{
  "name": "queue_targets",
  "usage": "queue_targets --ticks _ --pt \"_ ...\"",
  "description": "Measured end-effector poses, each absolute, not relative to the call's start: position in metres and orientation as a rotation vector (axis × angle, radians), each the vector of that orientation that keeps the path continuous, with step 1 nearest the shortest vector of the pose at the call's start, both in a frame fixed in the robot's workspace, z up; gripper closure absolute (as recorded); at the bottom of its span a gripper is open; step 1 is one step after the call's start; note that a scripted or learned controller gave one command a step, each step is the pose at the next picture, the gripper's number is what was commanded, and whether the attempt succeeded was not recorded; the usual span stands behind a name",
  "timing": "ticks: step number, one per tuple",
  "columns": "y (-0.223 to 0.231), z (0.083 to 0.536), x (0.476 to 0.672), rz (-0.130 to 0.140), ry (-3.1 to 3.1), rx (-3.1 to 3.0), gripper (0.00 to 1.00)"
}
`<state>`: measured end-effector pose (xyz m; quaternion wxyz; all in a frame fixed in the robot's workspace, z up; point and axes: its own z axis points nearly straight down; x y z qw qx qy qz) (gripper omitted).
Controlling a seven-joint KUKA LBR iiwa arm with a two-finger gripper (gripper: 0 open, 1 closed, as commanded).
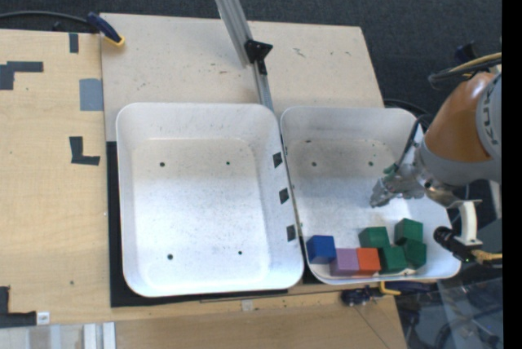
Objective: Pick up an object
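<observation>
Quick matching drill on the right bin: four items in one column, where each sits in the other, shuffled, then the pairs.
Items:
1. blue block
2. purple block
3. orange block
4. gripper

Places:
A. between the blue and orange ones
B. above the blocks, over bare bin floor
C. leftmost of the row, by the wall shared with the left bin
D. between the purple one and the green blocks

Pairs: 1-C, 2-A, 3-D, 4-B
</observation>
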<state>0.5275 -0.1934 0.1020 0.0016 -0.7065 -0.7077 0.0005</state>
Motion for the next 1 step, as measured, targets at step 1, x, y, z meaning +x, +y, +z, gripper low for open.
queue_targets --ticks 1 --pt "-0.1935 0.1441 0.5304 -0.002 -2.225 -2.222 1.00"
